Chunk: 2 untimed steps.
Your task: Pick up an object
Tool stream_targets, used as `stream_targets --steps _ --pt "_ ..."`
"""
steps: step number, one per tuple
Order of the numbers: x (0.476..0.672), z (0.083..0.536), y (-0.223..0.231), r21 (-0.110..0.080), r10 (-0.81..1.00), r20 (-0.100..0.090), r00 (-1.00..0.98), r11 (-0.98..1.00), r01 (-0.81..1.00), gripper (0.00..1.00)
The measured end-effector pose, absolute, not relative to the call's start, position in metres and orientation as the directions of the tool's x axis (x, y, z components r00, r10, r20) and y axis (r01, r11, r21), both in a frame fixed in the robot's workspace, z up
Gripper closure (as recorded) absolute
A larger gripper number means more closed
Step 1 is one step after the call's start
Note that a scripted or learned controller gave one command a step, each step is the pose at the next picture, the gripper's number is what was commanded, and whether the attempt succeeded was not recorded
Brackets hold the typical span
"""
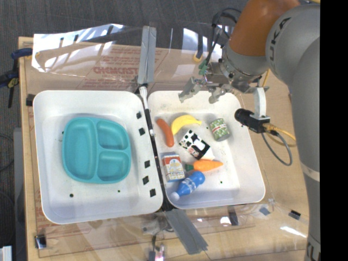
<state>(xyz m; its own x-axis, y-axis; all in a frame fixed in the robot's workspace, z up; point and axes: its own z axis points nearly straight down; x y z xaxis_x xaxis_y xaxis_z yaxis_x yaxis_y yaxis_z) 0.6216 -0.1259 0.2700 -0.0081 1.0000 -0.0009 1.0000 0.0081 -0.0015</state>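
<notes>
On the brown bench, the right bin (247, 170) holds toys, and the gripper (203, 93), fingers apart at twelve o'clock, should drop straight over the banana (182, 123).

The arm (296, 53) has a smooth grey casing with a glossy orange band (260, 12) above the wrist and dark raised lettering on the grey shell. The gripper (202, 93) consists of bare grey metal fingers. Thin cables run along the wrist; a black cylindrical fitting (249, 118) carries a yellow cable.
</notes>
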Motion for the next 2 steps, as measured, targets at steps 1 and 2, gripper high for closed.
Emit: stream_targets --steps 1,2 --pt "0.586 0.195 -0.133 -0.001 0.999 -0.002 -0.035 0.035 0.999 0.00" --pt "0.570 0.115 -0.143 0.025 1.000 -0.006 0.002 -0.002 1.000 0.00"
